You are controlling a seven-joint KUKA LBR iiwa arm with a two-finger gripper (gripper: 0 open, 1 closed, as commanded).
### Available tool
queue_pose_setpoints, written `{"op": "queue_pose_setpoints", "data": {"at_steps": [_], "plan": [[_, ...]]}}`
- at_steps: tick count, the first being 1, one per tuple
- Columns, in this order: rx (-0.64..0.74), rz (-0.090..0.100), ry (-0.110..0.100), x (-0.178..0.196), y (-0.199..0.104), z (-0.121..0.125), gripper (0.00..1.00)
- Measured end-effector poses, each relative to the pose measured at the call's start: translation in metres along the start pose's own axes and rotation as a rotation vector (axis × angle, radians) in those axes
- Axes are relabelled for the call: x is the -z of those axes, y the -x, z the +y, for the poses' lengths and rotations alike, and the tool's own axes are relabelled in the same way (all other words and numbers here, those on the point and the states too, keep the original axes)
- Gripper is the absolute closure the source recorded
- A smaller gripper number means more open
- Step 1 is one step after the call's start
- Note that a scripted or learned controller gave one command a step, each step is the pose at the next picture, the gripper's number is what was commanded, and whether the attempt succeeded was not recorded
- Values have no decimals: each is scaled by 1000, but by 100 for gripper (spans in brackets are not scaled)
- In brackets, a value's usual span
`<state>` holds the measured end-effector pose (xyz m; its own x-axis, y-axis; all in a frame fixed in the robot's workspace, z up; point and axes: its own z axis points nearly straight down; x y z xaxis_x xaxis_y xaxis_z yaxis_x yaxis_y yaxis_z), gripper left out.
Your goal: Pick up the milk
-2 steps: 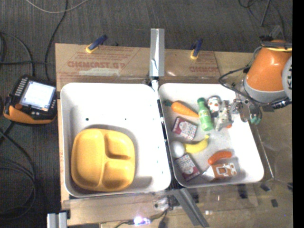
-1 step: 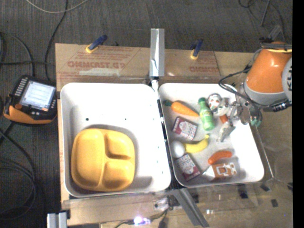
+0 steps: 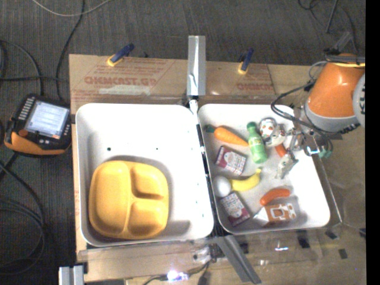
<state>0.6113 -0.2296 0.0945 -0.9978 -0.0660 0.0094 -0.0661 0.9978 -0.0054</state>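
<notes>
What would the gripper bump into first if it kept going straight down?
Probably the bare white floor of the right bin, near its right wall. The gripper points down there, with the sausage just beyond. Depth is hard to judge from above.

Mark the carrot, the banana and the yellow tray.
carrot [image 3: 230, 136]: camera view, middle of its orange body, right bin.
banana [image 3: 247, 182]: camera view, middle of its curve, right bin.
yellow tray [image 3: 128, 199]: camera view, ridge between its compartments, left bin.
</notes>
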Motion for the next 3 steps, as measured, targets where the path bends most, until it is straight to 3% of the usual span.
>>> {"op": "queue_pose_setpoints", "data": {"at_steps": [1,2,3], "plan": [[139,-25,-1,-3,31,75,0],[262,-17,3,38,63,69,0],[372,-17,2,51,59,8,0]]}}
